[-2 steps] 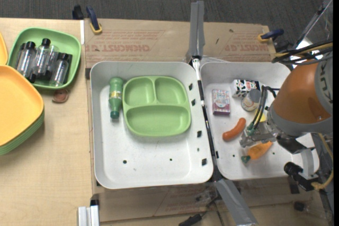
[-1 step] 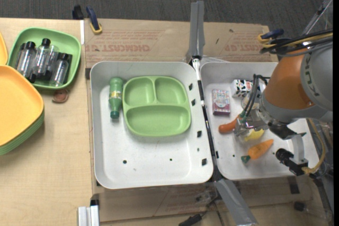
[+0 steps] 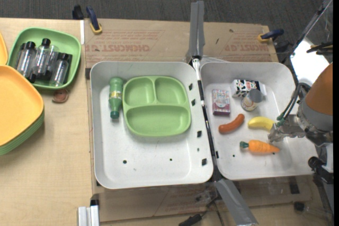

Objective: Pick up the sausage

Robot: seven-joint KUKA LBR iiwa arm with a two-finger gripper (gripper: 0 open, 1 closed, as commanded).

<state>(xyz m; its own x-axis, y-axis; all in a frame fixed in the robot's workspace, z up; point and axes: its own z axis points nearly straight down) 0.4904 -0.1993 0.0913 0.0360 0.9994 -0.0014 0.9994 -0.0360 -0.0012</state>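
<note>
Sausage (image 3: 231, 124) lies in the right bin (image 3: 286, 166); tool (image 3: 276, 132) beside the carrot (image 3: 259, 147), grip state unclear.

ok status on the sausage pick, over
Pincer low in right bin, beside banana and carrot. Sausage lies free on bin floor, left of pincer. Banana sits between pincer and sausage.

the sausage (image 3: 231, 124) is lying in the right bin (image 3: 286, 166), just left of a banana (image 3: 260, 123) and above a carrot (image 3: 259, 147). the claw (image 3: 276, 134) is hovering between banana and carrot. a green divided plate (image 3: 157, 105) is sitting in the left bin (image 3: 148, 166).
</note>
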